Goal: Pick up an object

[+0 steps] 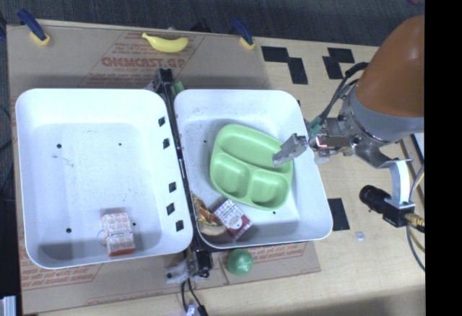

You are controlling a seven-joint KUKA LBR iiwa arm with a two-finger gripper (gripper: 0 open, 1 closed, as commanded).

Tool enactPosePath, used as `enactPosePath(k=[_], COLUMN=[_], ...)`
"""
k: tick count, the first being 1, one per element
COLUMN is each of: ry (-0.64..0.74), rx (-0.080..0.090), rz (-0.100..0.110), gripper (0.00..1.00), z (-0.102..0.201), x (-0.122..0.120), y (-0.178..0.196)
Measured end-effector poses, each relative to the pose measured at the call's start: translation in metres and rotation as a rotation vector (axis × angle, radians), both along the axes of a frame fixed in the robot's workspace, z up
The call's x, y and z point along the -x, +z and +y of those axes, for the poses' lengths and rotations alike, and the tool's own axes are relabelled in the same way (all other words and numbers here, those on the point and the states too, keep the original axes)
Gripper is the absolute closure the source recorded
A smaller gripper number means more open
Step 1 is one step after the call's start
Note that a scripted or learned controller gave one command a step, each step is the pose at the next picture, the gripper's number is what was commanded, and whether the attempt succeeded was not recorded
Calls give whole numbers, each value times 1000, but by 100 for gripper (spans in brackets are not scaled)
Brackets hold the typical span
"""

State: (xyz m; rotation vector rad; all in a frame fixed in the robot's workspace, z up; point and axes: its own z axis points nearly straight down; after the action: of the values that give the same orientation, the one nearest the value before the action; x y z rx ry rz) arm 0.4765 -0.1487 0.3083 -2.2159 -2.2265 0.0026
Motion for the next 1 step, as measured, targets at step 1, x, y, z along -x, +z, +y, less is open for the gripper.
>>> enactPosePath(k=[1], ry=[0], rx=[0], rz=[-1], gripper=[0], z=[-12], x=[0], y=[61])
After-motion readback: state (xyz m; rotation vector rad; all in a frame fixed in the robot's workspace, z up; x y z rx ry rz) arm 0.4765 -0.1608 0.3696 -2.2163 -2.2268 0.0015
